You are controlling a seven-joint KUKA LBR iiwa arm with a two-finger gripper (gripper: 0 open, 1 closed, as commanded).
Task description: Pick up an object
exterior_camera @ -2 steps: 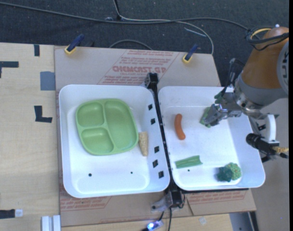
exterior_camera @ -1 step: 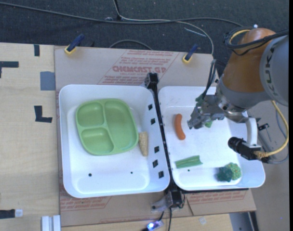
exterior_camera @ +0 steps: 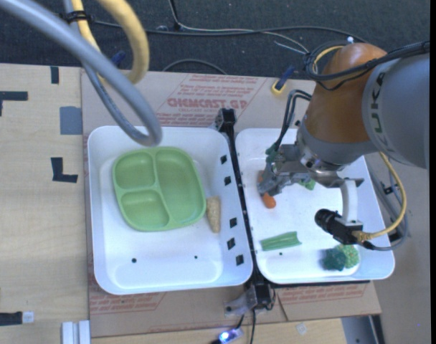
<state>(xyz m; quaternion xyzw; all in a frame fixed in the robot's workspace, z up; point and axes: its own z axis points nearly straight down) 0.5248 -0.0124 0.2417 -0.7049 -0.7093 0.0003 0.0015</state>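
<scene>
Tool point(exterior_camera: 273, 185) low over carrot point(exterior_camera: 269, 201), at its 12 o'clock; grip state unclear. Risk: small carrot could roll clear.

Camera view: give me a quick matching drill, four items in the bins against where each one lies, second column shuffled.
Items:
1. green divided plate
2. corn cob
3. orange carrot piece
4. broccoli

Places:
A. right bin, near front right corner
B. left bin, middle
C. right bin, just below the pincer
D. left bin, beside the plate's right edge

Pairs: 1-B, 2-D, 3-C, 4-A
</scene>
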